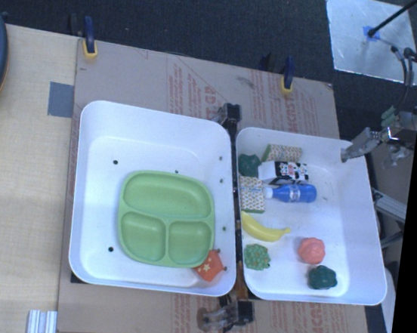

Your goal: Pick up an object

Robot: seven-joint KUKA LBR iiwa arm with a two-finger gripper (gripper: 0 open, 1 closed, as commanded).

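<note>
Pincer (357,146) at upper right of frame, over right bin (368,229) rim; cannot tell its state. Candidate objects cluster at that bin's left: blue bottle (293,193), banana (264,228). Risk: tight packing there, a descent likely nudges neighbours and closes on nothing
</note>
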